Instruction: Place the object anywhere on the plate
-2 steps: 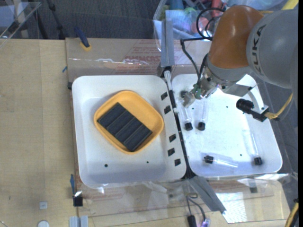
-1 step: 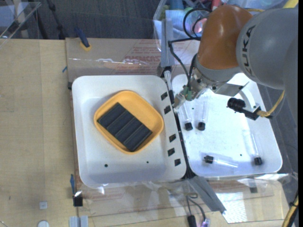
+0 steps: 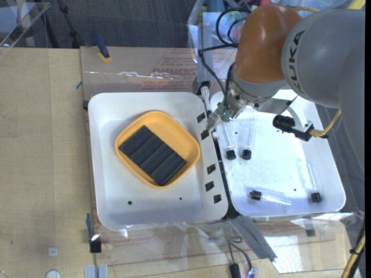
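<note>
Two white bins (image 3: 104, 213) share the bench; the gripper (image 3: 223, 113), grip unclear, should descend squarely over one tube (image 3: 269, 197) before heading for the plate (image 3: 188, 138).

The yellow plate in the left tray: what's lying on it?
A dark ribbed slab lies flat on the yellow plate, covering most of its middle. Whatever is under the slab is hidden. The clear tubes with black caps lie in the right tray.

A plate (image 3: 158, 148) bearing a ridged slab (image 3: 152, 151) is seen in the left bin (image 3: 104, 201). Four capped tubes (image 3: 269, 197) are scattered in the right bin (image 3: 330, 178).
</note>
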Robot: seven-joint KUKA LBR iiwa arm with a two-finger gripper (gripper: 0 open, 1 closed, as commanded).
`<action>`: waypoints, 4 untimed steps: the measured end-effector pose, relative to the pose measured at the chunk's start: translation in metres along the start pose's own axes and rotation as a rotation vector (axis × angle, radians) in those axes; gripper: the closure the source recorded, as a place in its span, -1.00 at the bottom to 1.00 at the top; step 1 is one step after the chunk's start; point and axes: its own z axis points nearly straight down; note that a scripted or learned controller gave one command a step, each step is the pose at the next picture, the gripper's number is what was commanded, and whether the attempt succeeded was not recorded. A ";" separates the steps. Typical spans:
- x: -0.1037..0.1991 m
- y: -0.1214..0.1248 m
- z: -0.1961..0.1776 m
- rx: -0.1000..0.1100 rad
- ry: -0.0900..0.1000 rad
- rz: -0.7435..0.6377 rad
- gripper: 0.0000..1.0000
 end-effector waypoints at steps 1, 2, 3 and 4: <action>0.000 0.000 0.000 0.000 0.000 0.000 -1.00; 0.000 0.000 0.000 0.000 0.000 0.000 -1.00; 0.000 0.000 0.000 0.000 0.000 0.000 -1.00; 0.000 0.000 0.000 0.000 0.000 0.000 -1.00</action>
